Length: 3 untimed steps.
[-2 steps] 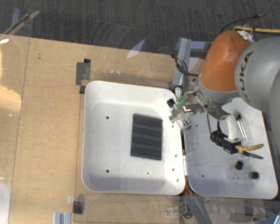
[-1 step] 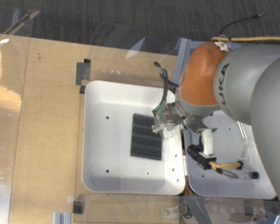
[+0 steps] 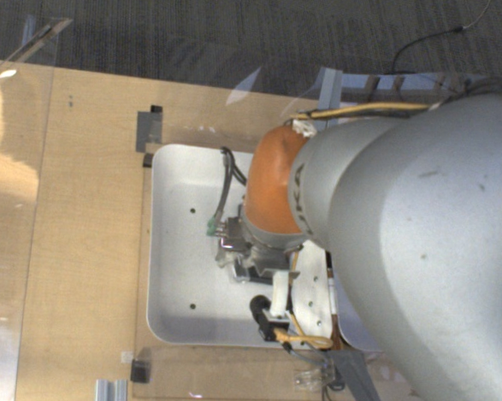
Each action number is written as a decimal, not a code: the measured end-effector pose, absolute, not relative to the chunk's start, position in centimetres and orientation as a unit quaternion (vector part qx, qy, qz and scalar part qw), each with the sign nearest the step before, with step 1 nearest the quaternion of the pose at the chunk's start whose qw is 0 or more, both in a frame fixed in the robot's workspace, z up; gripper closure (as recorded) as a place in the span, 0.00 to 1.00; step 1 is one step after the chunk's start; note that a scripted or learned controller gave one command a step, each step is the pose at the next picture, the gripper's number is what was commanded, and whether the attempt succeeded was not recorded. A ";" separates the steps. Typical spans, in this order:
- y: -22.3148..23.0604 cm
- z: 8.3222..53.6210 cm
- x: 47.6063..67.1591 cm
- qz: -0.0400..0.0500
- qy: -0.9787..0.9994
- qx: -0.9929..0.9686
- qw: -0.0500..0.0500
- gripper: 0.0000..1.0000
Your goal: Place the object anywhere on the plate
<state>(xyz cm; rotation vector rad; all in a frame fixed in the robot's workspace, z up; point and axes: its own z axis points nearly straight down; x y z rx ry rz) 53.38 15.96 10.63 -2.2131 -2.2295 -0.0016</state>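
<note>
Gripper (image 3: 240, 259) sits low over the white bin (image 3: 174, 259), about centre of frame, right of the bin's middle. Open or closed: can't tell, the wrist is right on top of it from this angle.

Object: can't tell where it lies or what it looks like. The arm (image 3: 419, 250) covers the bin's right part and most of the right half of the frame, so no read on its long axis or heading either. Same goes for the plate.

Arm pose: the big grey link comes in from the lower right toward centre. The orange band (image 3: 273, 184) is just above the wrist, and the tool end points down into the bin.

Dark cables (image 3: 227, 181) loop off the wrist's left side, with a small green bit (image 3: 210, 227) at their lower end. The bin floor I can see is white with two dark specks (image 3: 193, 210), one upper, one lower. Black clamps (image 3: 153, 128) sit at the bin's left corners on the tan bench (image 3: 86, 227).
</note>
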 end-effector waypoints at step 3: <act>18.7 14.8 55.1 -0.002 -0.878 -0.479 -0.001 1.00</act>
